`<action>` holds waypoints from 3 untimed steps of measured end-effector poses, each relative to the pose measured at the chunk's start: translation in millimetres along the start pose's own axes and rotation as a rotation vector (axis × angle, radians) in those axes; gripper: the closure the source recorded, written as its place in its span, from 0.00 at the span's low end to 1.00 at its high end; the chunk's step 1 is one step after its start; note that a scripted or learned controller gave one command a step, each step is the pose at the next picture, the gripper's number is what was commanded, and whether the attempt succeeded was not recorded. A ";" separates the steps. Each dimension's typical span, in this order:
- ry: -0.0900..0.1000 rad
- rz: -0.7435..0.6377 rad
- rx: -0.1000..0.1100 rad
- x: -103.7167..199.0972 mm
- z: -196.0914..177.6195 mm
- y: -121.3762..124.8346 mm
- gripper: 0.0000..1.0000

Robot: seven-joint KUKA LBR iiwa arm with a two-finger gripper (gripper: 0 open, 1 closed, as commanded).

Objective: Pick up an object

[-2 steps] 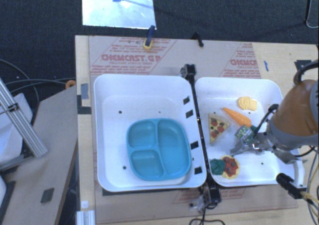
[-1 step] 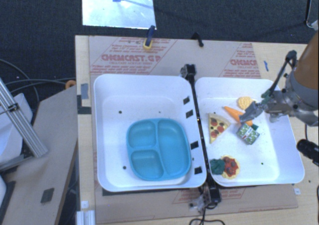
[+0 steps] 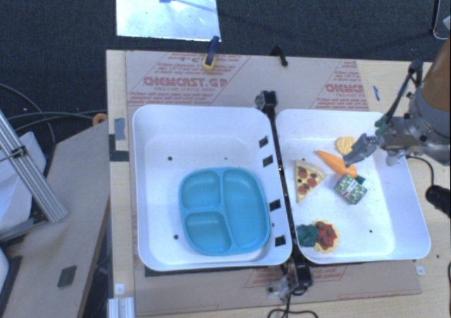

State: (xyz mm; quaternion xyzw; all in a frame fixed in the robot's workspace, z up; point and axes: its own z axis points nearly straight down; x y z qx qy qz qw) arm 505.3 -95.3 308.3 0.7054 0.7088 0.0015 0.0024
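Several toy foods lie in the right bin point(image 3: 405, 239): an orange carrot point(image 3: 332, 161), a yellow round cracker point(image 3: 344, 144), a pizza slice point(image 3: 307, 180), a small green carton point(image 3: 350, 189) and a red-and-green piece point(image 3: 319, 235) near the front. My gripper point(image 3: 361, 149) reaches in from the right and hangs just above the carrot's right end, beside the cracker. No object is lifted; all of them rest on the bin floor.
The left bin point(image 3: 162, 133) holds a blue divided plate point(image 3: 224, 209). A black divider point(image 3: 276, 168) runs between the two bins. Bare bin floor lies at the right bin's front right.
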 end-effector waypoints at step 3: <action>0.003 0.004 0.018 88.0 121.7 2.2 0.00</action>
